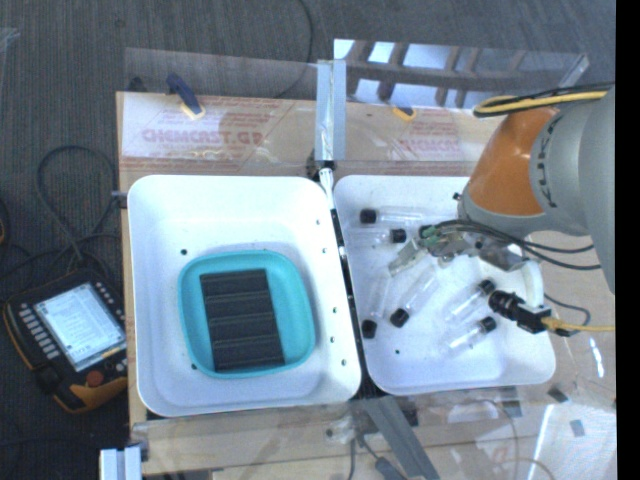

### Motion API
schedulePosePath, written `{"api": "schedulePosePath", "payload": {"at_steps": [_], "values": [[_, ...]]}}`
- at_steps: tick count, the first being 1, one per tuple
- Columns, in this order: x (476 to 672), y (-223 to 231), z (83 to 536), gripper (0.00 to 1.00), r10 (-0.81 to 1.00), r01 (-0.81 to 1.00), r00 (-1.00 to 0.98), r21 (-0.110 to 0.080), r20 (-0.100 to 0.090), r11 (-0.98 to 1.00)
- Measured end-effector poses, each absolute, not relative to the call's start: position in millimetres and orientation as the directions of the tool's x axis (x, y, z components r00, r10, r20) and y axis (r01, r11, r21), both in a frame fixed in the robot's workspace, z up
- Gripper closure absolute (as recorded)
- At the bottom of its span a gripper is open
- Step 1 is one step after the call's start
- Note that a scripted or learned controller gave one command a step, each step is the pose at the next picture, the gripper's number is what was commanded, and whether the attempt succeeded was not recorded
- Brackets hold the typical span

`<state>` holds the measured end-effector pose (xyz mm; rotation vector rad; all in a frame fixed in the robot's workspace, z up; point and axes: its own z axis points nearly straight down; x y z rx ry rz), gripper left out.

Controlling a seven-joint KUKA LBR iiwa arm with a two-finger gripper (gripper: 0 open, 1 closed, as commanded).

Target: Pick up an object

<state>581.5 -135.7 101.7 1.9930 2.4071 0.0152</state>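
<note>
Arm [560,168] is seen entering from the right edge, far-right of scene. Grey link is followed by the orange band, tilted down toward the left. Wrist is carried low, left of the orange band, with black and yellow cables draped along it. Pincer [428,243] is pointed left and slightly near, close to the surface below. Its tip is blurred; its state can't be resolved.

bins [160,218]: white | tray [300,308]: teal, with black ribbed insert [240,318] | vials [420,288]: clear, black-capped | arm [560,168]: grey, orange band | cable [540,96]: yellow and black | desk [230,138]: pale brown, red lettering
</note>
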Motion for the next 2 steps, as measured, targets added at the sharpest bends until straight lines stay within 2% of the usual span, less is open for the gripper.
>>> {"api": "schedulePosePath", "payload": {"at_steps": [1, 2], "values": [[653.8, -183.9, 89.3, 0.00, 0.971, 0.971, -0.238, 0.006, -0.005, 0.238], [668.7, -139.4, 89.3, 0.00, 0.944, 0.944, -0.330, 0.000, -0.012, 0.330]]}}
